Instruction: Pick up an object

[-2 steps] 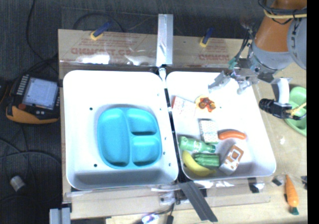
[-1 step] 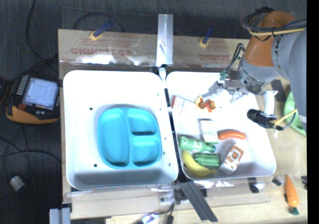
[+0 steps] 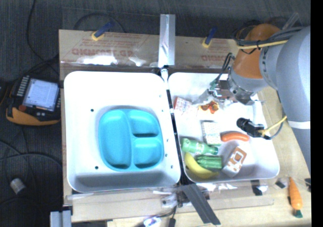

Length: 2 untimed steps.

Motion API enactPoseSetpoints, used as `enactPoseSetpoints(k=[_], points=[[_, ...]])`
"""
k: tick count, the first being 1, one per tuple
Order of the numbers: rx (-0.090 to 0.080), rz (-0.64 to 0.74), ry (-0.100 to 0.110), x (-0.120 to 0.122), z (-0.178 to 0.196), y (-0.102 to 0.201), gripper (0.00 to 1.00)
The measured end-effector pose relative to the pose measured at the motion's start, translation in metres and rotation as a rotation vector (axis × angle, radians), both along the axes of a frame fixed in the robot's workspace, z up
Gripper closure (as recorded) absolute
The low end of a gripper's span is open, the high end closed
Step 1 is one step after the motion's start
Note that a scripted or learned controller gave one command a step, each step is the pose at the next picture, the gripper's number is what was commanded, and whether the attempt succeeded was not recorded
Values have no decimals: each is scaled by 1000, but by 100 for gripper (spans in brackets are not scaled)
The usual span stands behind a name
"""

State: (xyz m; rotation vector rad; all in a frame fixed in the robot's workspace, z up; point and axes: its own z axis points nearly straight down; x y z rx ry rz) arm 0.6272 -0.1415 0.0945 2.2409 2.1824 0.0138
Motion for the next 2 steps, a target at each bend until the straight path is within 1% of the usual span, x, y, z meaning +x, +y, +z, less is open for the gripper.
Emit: enactPoseSetpoints(k=[1,2], points=[[2,0,0,0,9,1,100],[1,-148,18,-4,125,-7,100]])
